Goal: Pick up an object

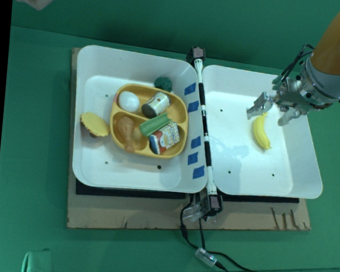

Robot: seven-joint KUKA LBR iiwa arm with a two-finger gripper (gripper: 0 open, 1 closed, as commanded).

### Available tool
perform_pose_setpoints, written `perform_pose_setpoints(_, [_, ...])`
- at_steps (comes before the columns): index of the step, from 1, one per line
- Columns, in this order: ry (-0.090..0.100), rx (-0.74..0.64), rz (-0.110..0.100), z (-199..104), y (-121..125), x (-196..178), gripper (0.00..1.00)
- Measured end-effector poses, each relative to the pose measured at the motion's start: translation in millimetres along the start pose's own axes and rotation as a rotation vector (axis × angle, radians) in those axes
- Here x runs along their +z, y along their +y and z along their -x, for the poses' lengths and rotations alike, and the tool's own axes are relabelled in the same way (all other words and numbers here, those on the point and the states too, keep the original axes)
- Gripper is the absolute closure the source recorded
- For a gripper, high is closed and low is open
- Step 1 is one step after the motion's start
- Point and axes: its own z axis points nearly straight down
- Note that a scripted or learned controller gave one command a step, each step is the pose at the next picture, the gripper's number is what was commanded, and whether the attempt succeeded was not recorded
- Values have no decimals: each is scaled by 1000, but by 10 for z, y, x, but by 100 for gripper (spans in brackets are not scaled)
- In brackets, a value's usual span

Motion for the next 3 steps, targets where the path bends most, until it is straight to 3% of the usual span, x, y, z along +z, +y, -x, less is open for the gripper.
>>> perform_pose_setpoints(1, [-4, 1, 12, 252, -1, 1241, 0])
perform_pose_setpoints(2, [-7, 1, 13, 836, 418, 1252, 0])
perform_pose_setpoints(3, [-16, 7, 30, 872, 449, 1075, 100])
